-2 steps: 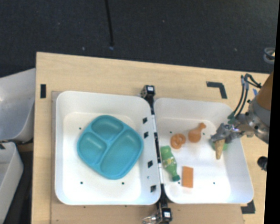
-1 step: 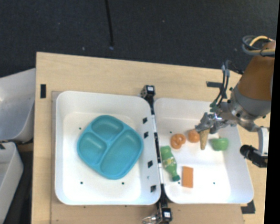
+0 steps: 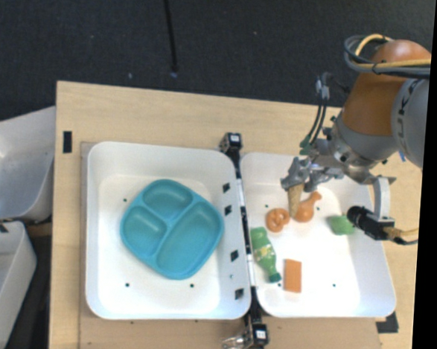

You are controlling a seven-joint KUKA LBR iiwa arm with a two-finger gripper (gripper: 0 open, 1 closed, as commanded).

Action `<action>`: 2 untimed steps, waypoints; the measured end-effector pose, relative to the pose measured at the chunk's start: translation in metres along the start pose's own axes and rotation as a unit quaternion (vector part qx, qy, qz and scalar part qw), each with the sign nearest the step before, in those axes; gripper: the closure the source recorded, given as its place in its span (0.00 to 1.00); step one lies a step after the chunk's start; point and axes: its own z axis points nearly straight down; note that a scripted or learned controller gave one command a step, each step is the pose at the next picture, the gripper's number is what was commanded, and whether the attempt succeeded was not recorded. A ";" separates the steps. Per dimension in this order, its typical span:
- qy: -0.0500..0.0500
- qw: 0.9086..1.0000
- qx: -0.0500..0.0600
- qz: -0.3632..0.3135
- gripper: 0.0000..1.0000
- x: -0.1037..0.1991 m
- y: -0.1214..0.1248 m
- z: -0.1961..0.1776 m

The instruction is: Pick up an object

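Note:
My gripper hangs low over the back of the right bin, on the grey arm with the orange band. Directly beneath it lies a tan and orange piece, whose upper end the gripper hides. An orange round object rests just left of that piece. A small green object lies to the right. A green bottle-shaped item lies along the bin's left wall, with an orange block beside it.
A blue divided plate sits in the left bin. A black divider rail runs between the bins. A black fitting with cable sticks out at the right bin's right side.

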 end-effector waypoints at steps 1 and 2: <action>0.000 1.000 0.000 0.001 1.00 0.040 0.022 -0.003; 0.000 1.000 0.000 0.000 1.00 0.094 0.049 -0.002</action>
